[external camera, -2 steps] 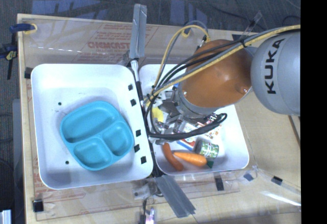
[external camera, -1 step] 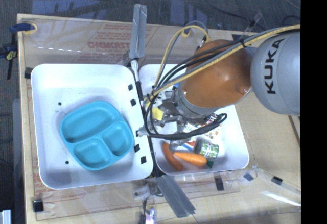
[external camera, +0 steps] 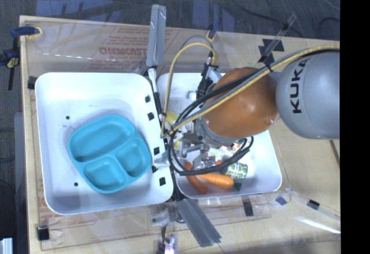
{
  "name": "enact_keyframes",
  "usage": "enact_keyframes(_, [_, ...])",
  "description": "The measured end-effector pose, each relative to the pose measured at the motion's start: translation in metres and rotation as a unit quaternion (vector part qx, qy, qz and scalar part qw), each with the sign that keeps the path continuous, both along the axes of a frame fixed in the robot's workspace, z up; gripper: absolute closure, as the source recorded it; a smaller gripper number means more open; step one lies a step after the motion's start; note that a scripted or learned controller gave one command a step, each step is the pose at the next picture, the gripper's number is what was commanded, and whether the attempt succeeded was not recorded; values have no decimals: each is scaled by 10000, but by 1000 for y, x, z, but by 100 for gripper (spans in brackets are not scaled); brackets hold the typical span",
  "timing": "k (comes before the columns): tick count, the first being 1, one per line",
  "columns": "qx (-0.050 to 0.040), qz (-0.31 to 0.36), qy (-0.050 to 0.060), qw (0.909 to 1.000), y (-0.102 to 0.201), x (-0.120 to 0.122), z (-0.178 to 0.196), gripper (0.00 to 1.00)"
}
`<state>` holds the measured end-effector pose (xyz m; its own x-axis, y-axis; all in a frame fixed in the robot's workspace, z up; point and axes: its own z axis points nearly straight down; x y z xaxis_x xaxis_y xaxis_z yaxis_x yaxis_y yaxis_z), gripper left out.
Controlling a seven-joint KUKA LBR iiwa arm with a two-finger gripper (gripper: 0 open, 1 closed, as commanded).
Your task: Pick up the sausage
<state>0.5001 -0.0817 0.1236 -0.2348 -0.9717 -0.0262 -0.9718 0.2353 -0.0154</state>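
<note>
The gripper (external camera: 193,154) is low in the right bin (external camera: 272,172), near that bin's left wall, and the wrist hardware and cables above it hide its working end, so I cannot tell its state. The arm (external camera: 300,99) comes in from the right, its grey body over the bin's right side and its orange band (external camera: 240,105) bent down over the bin's middle; yellow and black cables loop up from the wrist.

Just below the gripper, the sausage (external camera: 195,182), reddish-brown, lies near the front wall, partly under the wrist. A carrot (external camera: 218,179) lies beside it, touching or nearly so, and a green can (external camera: 237,170) sits just right of that.

The left bin (external camera: 52,96) holds a blue tray (external camera: 110,153) with three compartments.
</note>
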Motion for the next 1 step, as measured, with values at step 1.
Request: enact_keyframes(1, [13, 472, -56, 9989, -1, 2, 0, 0])
